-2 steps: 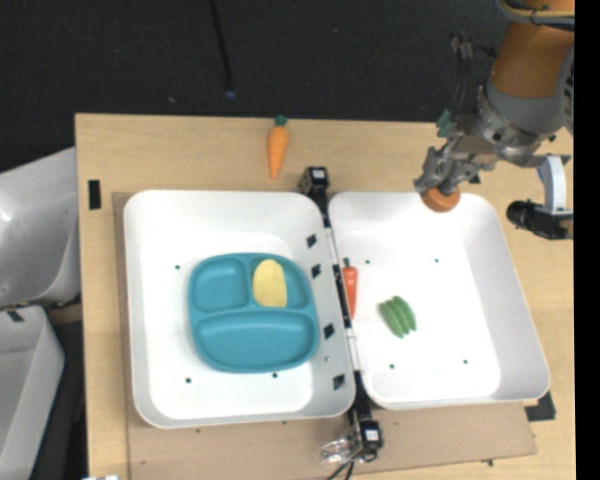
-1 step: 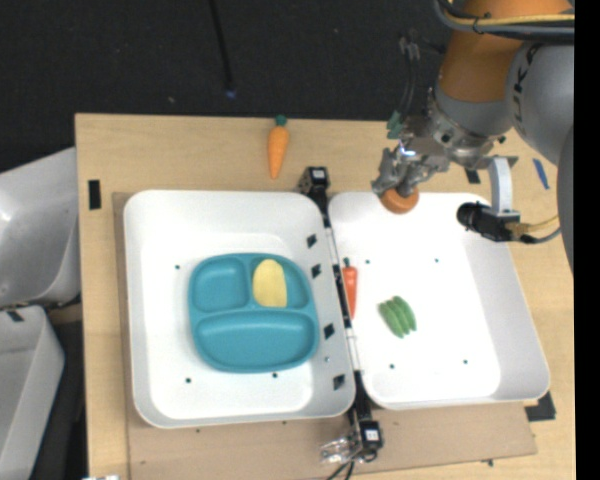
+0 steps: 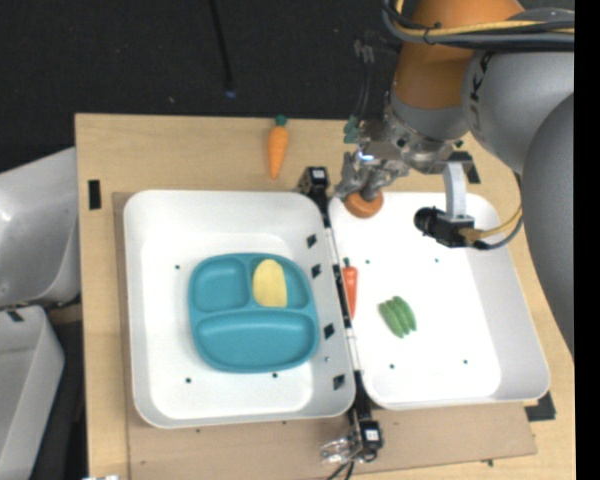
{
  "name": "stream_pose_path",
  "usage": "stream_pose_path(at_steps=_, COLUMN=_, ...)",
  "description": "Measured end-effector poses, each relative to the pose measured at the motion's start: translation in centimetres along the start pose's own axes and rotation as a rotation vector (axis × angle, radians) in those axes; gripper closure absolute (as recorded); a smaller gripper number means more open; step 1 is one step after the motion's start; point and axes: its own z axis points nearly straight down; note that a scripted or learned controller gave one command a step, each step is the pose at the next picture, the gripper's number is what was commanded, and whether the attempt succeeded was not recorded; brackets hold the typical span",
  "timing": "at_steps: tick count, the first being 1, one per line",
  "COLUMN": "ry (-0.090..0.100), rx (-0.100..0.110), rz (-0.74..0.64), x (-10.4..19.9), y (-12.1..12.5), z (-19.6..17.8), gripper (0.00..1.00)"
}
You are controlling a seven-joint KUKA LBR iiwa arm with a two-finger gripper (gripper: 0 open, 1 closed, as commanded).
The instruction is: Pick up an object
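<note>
My gripper [image 3: 366, 190] hangs over the far left corner of the right bin [image 3: 480, 368]. Its fingers are shut on a small round orange object [image 3: 363, 206], whose top is tucked between the fingertips. Also in the right bin, a small red-orange carrot-like piece [image 3: 349, 286] lies along the left wall and a green vegetable [image 3: 399, 316] rests near the middle. In the left bin [image 3: 150, 368] sits a blue divided plate [image 3: 252, 311] with a yellow item [image 3: 270, 283] in its upper right compartment.
An orange carrot [image 3: 277, 146] lies on the wooden bench [image 3: 180, 148] behind the left bin. A black cable fitting [image 3: 442, 225] hangs from the wrist over the right bin's far side. The grey arm looms over the bench's back right.
</note>
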Motion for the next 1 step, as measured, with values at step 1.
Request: stream_pose_path(at_steps=1, ry=-0.001, rx=0.002, rz=0.000, x=5.03, y=0.56, z=1.68, gripper=1.00)
